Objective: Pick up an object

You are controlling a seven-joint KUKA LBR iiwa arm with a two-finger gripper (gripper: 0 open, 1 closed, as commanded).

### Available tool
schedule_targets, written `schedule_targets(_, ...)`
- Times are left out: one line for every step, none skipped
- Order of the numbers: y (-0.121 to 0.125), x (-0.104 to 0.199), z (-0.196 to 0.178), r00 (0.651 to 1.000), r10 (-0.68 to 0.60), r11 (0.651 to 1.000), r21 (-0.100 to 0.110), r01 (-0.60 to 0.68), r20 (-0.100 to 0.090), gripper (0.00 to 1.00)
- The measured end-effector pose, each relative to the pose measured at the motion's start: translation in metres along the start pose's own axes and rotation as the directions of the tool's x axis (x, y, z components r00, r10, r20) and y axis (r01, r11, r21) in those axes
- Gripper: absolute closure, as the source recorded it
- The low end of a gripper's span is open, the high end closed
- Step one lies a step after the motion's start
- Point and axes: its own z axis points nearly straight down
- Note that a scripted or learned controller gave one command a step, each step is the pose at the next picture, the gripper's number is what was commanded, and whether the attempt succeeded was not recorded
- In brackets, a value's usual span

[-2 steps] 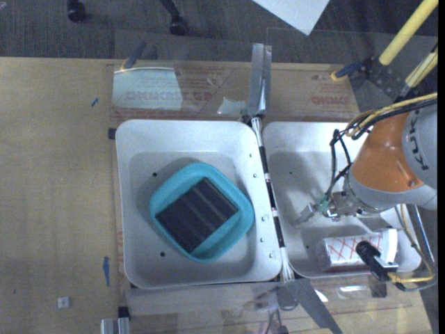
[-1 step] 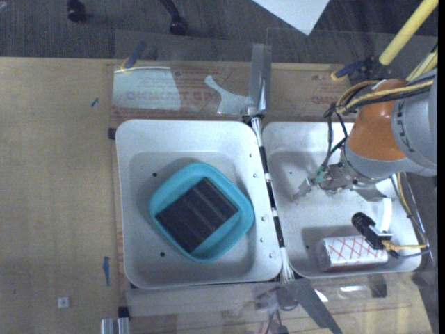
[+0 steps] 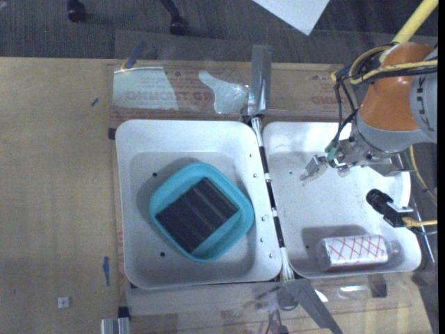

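A white cylinder with a red criss-cross pattern point(image 3: 352, 250) lies on its side near the front edge of the right bin point(image 3: 292, 145). In the left bin point(image 3: 132, 152) a teal square dish point(image 3: 201, 211) holds a flat black ribbed object point(image 3: 195, 213). My gripper point(image 3: 311, 169) hovers over the bare upper middle of the right bin, pointing left, open with nothing between its fingers. It is well above and to the left of the cylinder, apart from it.
The divider between the bins point(image 3: 268, 186) runs just left of the gripper. The orange-banded arm point(image 3: 393, 96) comes in over the right bin's far right corner. A black fitting with a yellow cable point(image 3: 386, 206) sits at that bin's right side.
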Motion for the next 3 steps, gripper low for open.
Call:
schedule_targets(-0.08, -0.018, -0.008, 0.991, -0.134, 0.991, 0.0, 0.134, 0.0, 0.0)
schedule_targets(-0.082, 0.004, 0.024, 0.951, -0.31, 0.951, 0.001, 0.31, -0.003, 0.0)
schedule_targets(-0.087, -0.034, 0.087, 0.972, -0.235, 0.972, -0.005, 0.235, 0.002, 0.0)
